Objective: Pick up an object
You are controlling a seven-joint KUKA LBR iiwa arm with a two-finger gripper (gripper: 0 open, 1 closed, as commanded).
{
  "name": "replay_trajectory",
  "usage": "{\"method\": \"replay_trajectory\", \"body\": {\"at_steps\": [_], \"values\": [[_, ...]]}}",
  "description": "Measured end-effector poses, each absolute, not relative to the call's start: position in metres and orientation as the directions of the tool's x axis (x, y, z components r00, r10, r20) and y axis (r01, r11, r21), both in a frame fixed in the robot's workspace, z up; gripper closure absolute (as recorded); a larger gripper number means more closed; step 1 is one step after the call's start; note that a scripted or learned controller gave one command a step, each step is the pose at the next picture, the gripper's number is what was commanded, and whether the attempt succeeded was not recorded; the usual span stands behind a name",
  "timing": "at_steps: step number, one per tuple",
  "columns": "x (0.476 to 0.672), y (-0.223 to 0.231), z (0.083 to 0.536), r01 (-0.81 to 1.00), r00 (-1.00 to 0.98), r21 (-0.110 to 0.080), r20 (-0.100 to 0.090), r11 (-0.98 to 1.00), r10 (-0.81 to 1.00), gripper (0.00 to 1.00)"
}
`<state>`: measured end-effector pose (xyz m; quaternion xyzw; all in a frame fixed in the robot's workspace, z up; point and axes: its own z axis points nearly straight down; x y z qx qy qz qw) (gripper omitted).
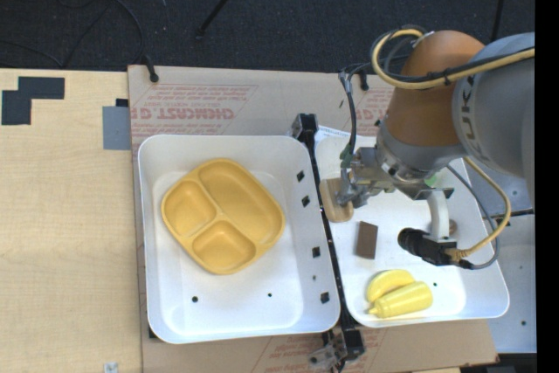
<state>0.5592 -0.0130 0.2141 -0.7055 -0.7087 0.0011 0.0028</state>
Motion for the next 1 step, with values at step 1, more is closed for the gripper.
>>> {"method": "replay_trajectory", "body": {"at_steps": [1], "values": [[0.5493, 0.0414, 0.2159, 1.0, -0.006, -0.006, 0.003, 0.006, 1.0, 1.0]]}}
